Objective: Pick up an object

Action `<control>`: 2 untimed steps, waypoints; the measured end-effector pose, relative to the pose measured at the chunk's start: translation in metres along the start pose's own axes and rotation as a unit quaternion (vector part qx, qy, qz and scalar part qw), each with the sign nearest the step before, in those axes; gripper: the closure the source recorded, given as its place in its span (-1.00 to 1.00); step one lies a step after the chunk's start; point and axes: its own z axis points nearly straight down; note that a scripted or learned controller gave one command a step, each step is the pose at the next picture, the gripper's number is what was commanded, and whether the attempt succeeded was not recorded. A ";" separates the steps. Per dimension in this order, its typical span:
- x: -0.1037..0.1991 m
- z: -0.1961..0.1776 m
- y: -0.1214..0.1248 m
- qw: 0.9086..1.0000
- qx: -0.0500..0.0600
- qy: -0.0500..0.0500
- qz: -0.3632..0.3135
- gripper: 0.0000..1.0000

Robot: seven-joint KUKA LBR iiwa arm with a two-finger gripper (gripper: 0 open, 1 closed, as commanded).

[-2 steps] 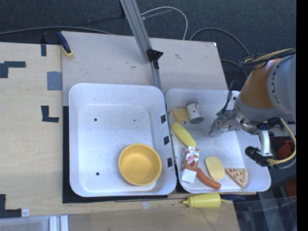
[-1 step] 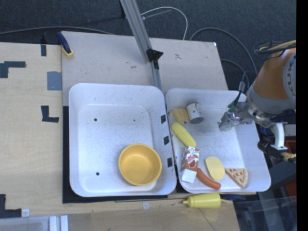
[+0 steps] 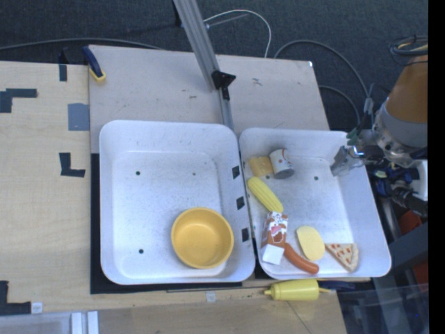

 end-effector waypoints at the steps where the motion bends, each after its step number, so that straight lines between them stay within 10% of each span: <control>1: 0.000 -0.050 0.002 1.000 0.000 0.000 0.000 1.00; 2: 0.050 -0.034 -0.008 1.000 0.004 0.002 -0.002 1.00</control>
